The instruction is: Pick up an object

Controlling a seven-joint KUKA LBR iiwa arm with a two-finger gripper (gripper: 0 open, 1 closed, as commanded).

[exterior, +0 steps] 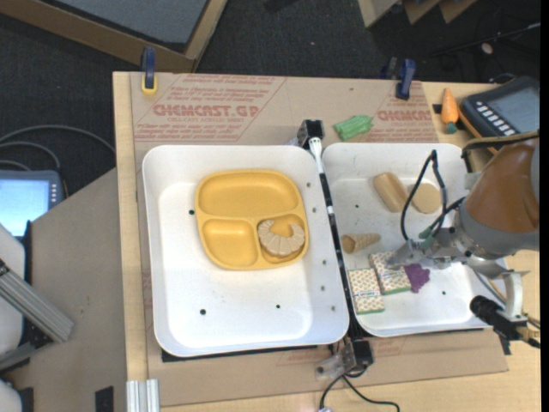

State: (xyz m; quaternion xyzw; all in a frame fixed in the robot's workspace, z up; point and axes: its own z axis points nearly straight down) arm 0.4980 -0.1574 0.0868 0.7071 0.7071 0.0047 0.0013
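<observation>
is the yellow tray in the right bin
No, the yellow tray lies in the left bin, with a tan round piece in one compartment.
</observation>
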